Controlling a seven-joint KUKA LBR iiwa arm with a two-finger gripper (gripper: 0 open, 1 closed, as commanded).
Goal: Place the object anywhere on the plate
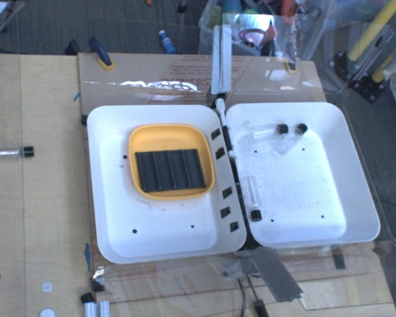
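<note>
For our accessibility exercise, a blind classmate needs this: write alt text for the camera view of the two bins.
A yellow plate holding a dark ridged rectangular block sits in the left white bin. The right white bin holds clear tubes with black caps near its back and left side. Both bins rest on a wooden bench.

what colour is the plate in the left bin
Yellow-orange plate, with a dark ribbed object lying on it; it shows clearly in the camera view.

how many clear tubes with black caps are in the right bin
3, though clear plastic is hard to see. Two lie near the right bin top edge, caps at and. One tube lies along its left side, cap toward the camera.
</note>
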